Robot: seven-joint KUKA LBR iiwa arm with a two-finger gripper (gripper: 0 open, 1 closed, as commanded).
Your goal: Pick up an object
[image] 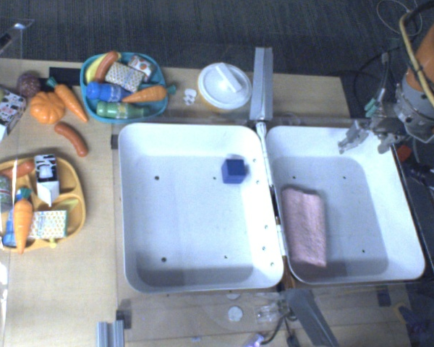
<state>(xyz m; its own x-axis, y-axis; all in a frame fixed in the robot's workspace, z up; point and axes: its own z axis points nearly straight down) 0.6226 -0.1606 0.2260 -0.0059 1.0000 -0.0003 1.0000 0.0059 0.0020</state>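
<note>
Camera view: our fingers [367, 137] hang apart, holding nothing, over the right bin's [405, 215] far edge. Just below them lies the pink cloth [304, 225], soft and light; we'd pinch its middle.

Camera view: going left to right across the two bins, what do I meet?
Left bin → blue block → pink folded cloth in the right bin → gripper over its far right corner.

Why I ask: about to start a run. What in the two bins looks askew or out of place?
Nothing stands out. The blue block sits flat in the left bin; the pink cloth lies folded in the right bin. The gripper hovers at that bin's far edge.
</note>
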